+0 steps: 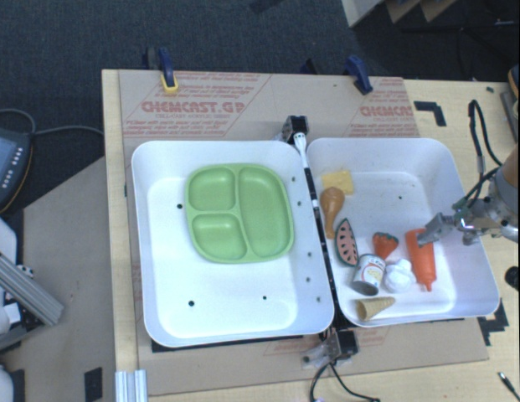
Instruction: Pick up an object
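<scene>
My gripper (429,234) reaches into the right bin (435,162) from the right edge. Its tip hovers over the upper end of an orange carrot (424,265) lying near the bin's right side. Left of the carrot sit a small red tomato (385,244), a white lump (399,275) and a tipped can (369,273). A watermelon slice (347,241), a brown cone-shaped piece (331,207) and a yellow wedge (337,181) lie along the bin's left wall. A waffle cone (374,307) rests at the front. Nothing is seen lifted.
The left bin (159,249) holds a green divided plate (240,212). A black clamp (295,129) sits where the two bins meet at the back. Cables (477,132) hang at the right edge, beside the arm.
</scene>
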You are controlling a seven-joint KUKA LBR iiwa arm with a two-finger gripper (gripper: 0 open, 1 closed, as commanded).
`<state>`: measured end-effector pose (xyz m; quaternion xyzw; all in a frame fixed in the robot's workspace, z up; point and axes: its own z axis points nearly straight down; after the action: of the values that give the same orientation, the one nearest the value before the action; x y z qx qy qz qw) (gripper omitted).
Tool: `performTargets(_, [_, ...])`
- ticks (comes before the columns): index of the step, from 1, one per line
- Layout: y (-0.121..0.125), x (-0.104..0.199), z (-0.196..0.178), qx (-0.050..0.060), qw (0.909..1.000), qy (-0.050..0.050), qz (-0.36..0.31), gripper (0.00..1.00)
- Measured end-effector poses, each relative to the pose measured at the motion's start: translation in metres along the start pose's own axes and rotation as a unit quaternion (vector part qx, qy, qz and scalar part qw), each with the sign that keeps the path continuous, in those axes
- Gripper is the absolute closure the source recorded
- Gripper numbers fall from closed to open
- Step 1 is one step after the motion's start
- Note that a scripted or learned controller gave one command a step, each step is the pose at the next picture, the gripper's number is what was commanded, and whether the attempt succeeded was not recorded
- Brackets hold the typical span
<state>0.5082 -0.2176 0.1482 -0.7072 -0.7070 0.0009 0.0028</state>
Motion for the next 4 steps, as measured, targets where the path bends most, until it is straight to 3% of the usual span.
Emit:
performTargets(1, [0.004,0.008,0.047,0.000,1.0000,0.000,-0.001,0.00])
performTargets(2, [0.004,0.008,0.065,-0.001,1.0000,-0.001,0.000,0.00])
performTargets(3, [0.004,0.008,0.053,-0.003,1.0000,-0.001,0.000,1.00])
performTargets(4, [-0.003,0.012,0.006,-0.005,1.0000,-0.003,0.000,1.00])
